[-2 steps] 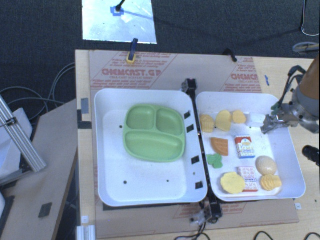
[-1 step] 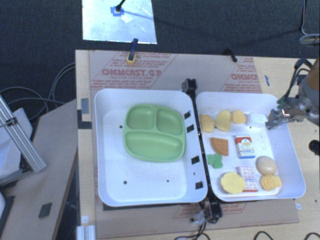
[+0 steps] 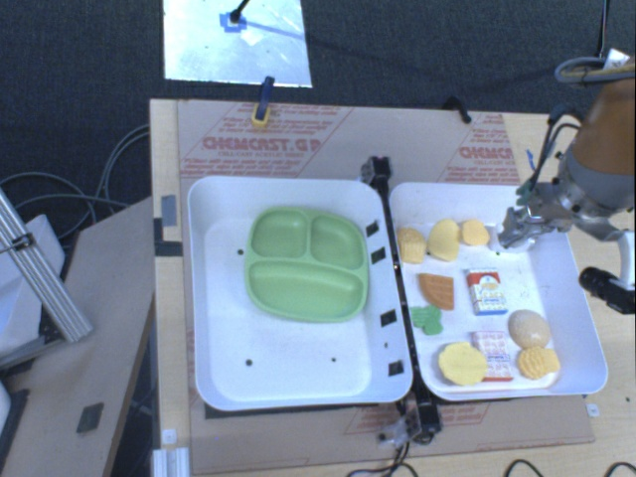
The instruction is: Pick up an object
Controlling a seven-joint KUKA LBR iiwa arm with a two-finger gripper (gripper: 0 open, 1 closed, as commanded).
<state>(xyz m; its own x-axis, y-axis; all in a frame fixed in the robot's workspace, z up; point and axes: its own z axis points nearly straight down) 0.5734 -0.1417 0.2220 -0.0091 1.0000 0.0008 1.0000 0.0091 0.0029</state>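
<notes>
The right bin [image 3: 581, 296] holds several toy foods. Along its far side lie three yellow pieces [image 3: 443, 238]. Nearer are an orange-brown wedge [image 3: 437, 290], a small red, white and blue box [image 3: 486, 291], a green piece [image 3: 426, 319], a beige egg [image 3: 529, 327], a round yellow piece [image 3: 462, 363], a red and white packet [image 3: 492, 354] and a ridged yellow piece [image 3: 538, 363]. My gripper [image 3: 517, 229] hangs over the bin's far right part, just right of the smallest yellow piece [image 3: 475, 233]. I see nothing held in it.
The left bin [image 3: 214, 366] carries a green divided plate [image 3: 306, 263]. A black divider with clips [image 3: 390, 266] runs between the bins. A black part of the arm [image 3: 608, 288] juts over the right bin's right rim.
</notes>
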